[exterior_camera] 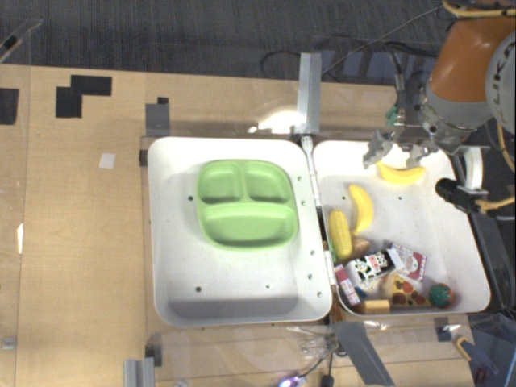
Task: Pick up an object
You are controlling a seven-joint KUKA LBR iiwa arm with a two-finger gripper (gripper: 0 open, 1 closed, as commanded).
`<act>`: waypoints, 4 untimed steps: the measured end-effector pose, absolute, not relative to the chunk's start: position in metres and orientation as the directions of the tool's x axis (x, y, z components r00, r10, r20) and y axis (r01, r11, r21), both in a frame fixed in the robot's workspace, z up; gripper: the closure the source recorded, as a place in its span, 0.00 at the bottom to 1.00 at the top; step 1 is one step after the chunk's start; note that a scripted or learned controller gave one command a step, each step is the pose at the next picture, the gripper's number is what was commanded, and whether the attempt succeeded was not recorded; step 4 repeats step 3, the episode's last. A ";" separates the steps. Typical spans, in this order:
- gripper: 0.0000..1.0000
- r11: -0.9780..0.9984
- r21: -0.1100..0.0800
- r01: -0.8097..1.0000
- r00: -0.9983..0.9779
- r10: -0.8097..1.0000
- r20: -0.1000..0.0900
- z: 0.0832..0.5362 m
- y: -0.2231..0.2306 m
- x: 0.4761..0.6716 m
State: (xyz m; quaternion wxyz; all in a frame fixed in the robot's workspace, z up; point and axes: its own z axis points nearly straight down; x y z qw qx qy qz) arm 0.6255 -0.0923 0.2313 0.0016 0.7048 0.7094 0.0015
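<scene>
Arm (476, 55) cut off at right edge; end effector (401, 147) partly covering yellow piece (401, 174).

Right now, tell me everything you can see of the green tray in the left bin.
The green tray is a light green divided plate, plastic by its look, with rounded corners. It has three compartments: two small ones side by side along its far edge and one long one along its near edge, all showing bare green. It lies flat and right way up on the floor of the left bin, roughly in the middle and slightly toward the far side. Only the bin floor touches it.
</scene>
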 end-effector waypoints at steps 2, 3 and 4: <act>1.00 0.127 0.010 0.992 -0.127 0.992 -0.001 0.108 -0.082 0.613; 1.00 -0.009 0.005 1.000 0.009 1.000 0.000 0.186 -0.031 0.632; 1.00 -0.009 0.005 1.000 0.009 1.000 0.000 0.186 -0.031 0.632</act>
